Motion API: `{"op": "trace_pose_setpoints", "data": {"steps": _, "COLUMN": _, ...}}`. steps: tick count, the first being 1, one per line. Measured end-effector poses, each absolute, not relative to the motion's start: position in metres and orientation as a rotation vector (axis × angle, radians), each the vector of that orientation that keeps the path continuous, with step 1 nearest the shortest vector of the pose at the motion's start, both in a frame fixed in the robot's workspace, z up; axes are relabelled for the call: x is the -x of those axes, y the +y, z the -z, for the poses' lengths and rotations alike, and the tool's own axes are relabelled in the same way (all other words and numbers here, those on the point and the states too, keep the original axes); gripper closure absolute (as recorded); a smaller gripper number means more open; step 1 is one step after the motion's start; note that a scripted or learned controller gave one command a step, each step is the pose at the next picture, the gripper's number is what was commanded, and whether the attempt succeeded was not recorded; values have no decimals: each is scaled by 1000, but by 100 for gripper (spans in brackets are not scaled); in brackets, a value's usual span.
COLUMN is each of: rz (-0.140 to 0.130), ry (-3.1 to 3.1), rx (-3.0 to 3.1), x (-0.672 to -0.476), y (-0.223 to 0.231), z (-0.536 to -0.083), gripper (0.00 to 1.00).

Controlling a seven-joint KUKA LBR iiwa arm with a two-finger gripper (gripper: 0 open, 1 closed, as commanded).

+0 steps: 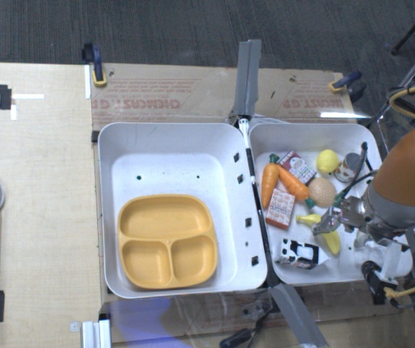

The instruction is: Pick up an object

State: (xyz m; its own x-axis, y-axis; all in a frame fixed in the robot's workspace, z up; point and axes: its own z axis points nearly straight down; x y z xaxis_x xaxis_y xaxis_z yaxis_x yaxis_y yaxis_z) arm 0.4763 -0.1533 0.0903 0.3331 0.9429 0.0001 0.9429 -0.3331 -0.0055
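The right bin (352,267) holds several toy foods: two carrots (269,183), a lemon (328,161), a small red-and-white box (298,167), a carton (281,207), a tan round piece (321,192), a yellow banana (331,243) and a black-and-white cow-patterned item (299,252). My gripper (329,223) reaches in from the right and sits low over the banana, just below the tan piece. Its tip covers part of the banana. I cannot see whether anything is gripped.
The left bin (120,151) holds a yellow divided plate (168,239). A small can (349,167) stands beside the lemon. The arm's orange band (407,172) overhangs the right bin's right wall. A grey divider post (247,78) rises between the bins at the back.
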Motion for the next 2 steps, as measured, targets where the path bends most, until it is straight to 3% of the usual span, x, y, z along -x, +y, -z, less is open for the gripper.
{"op": "trace_pose_setpoints", "data": {"steps": 1, "rz": -6, "ry": -1468, "rx": 2775, "x": -498, "y": -166, "z": -91, "gripper": 0}}
{"op": "trace_pose_setpoints", "data": {"steps": 2, "rz": -12, "ry": -1470, "rx": 2771, "x": -497, "y": -166, "z": -98, "gripper": 100}}
